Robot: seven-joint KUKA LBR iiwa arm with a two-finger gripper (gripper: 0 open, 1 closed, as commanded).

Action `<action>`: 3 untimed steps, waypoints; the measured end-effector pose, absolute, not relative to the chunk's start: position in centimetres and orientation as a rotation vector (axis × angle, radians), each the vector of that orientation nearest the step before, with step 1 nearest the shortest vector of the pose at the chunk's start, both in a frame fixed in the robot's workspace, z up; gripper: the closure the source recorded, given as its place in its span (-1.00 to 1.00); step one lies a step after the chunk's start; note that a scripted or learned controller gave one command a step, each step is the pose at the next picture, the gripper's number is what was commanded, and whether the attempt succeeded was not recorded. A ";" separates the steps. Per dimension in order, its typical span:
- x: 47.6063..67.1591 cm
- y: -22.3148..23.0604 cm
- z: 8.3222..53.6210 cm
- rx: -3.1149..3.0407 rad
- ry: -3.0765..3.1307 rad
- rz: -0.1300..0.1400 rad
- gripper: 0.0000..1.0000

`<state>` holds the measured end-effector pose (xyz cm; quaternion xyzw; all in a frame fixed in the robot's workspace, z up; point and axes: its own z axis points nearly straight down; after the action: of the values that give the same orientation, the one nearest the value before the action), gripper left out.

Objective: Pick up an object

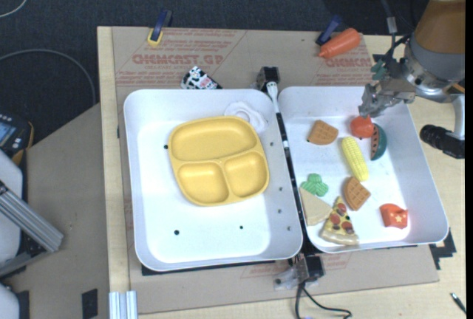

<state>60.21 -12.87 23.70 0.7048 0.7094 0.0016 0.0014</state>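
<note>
The arm (442, 29) reaches in from the right, orange band above the wrist, and its gripper (375, 105) hangs over the far end of the right bin (429, 184), directly above a small red tomato-like piece (361, 127). Whether the gripper is open, closed or holding anything cannot be told from here; it sits very close to the red piece, but contact is not clear. A watermelon slice (378, 142) lies just beside the red piece on its right. A corn cob (355, 156) lies near the middle of the same bin, with a brown cookie-like piece (322, 133) to its left. Nearer the front edge are a waffle (356, 193), a green leafy piece (314, 184), a pale wedge (313, 207), a pizza slice (339, 224) and a red piece (394, 215) toward the right wall. The left bin (148, 221) holds a yellow divided tray (216, 160), set slightly askew, and something white (247, 113) touches the tray's far rim. On the bench (222, 52) beyond the bins lie a carrot (339, 43) and a small black-and-white object (199, 79).
</note>
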 end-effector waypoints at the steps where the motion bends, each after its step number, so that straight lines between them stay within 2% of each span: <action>1: 61.2 -7.2 22.2 2.217 2.232 0.001 1.00; 2: 61.1 -1.6 22.9 2.216 2.231 0.002 1.00; 3: 61.9 0.5 23.4 2.216 2.224 0.005 1.00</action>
<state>61.91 0.54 23.38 0.7059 0.7084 0.0015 0.0011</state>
